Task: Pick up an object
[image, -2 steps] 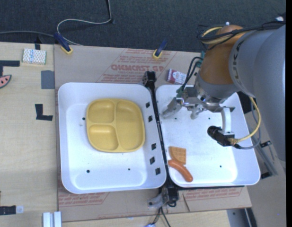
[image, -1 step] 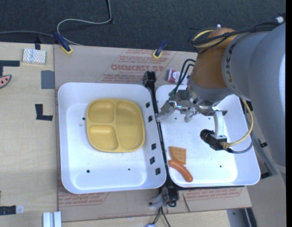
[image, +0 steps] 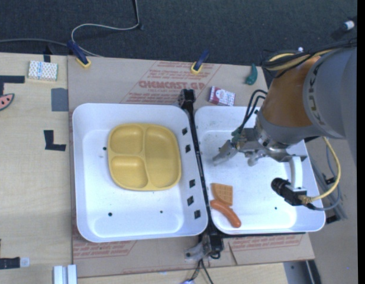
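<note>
The orange cracker and the hot dog lie close together in the right bin, below the pincer and apart from it. The pincer hangs over the bin's bare floor with nothing between its fingers; whether they are spread I cannot tell. To its left, in the left bin, sits a yellow divided plate.

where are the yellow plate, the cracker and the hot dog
yellow plate point(image: 144, 157), camera view, centre where its dividers meet
cracker point(image: 222, 193), camera view, middle of its top face
hot dog point(image: 226, 213), camera view, middle of its length
</note>
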